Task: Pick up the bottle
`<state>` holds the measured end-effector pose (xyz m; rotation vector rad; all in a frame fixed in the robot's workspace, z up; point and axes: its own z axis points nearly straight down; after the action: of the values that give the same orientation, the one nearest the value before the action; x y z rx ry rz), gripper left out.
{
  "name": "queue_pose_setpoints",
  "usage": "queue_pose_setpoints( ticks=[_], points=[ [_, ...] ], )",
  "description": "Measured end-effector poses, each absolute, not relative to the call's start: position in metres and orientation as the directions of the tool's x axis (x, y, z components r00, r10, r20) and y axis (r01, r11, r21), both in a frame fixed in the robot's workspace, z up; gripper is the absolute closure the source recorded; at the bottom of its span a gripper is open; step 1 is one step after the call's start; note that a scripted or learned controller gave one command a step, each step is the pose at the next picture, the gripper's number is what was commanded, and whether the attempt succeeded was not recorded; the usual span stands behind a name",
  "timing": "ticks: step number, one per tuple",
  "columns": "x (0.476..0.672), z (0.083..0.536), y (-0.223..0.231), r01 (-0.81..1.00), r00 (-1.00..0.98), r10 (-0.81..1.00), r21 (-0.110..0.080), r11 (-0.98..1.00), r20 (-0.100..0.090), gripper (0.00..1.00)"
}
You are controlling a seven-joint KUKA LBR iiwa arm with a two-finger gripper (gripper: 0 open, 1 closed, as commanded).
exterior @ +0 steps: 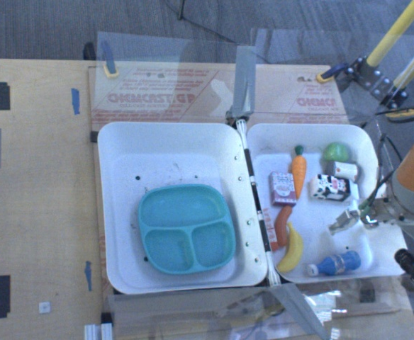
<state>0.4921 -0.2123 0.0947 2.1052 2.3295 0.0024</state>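
The gripper (347,219) sits at the right side of the frame, over the right bin (264,144), and its fingers look spread apart with nothing between them. The bottle (337,263) is just below it toward the lower right, lying on its side on the bin floor, blue with a white cap pointing left. Up from the gripper there's a small black-and-white carton (330,187), cow-spotted, print too small to read, then a green round thing (337,151). Further left: a carrot (298,173), a pinkish little box (283,188) with unreadable label, a reddish sausage-looking piece (283,222) and a banana (291,252). The left bin (122,147) holds a teal divided tray (186,228). Behind the bins, a cardboard sheet (157,94) shows red mirrored lettering I can't make out.
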Motion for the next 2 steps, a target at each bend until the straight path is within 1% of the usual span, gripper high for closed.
queue_pose_setpoints(
  ticks=[1,2],
  points=[
    [0.481,0.088,-0.175,0.923,-0.386,0.923,0.008,0.386,-0.008,0.00],
    [0.483,0.089,-0.156,0.749,-0.662,0.749,0.006,0.662,-0.011,0.00]
  ],
)
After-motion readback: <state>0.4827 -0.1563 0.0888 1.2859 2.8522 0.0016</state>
